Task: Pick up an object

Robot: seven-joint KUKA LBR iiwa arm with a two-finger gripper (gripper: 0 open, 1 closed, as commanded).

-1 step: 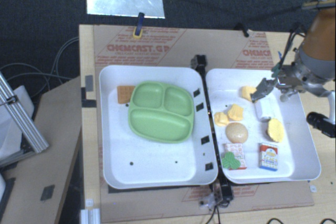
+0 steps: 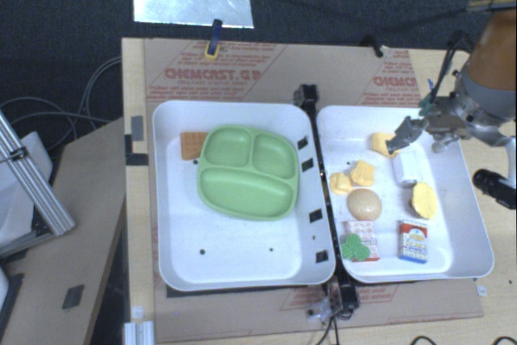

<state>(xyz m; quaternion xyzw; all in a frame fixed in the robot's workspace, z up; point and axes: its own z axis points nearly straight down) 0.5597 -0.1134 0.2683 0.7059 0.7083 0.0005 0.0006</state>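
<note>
Gripper sits at the right of the frame, above the upper part of the right bin; one grey finger slants down-left toward a yellow piece, its tip just beside or touching it, but the other finger is hard to separate from the wrist hardware, so I cannot tell how wide the jaws stand or whether anything is held. Most of the arm is cut off by the right edge. Below the gripper lies a white block, pale against the bin floor and hard to make out. Near it are a yellow wedge, two small yellow chunks, a tan egg-like ball, a red-and-white carton and a red packet with something green on it, too small to identify. The left bin holds a green divided tray, which hides part of an orange cracker at its upper left.
</note>
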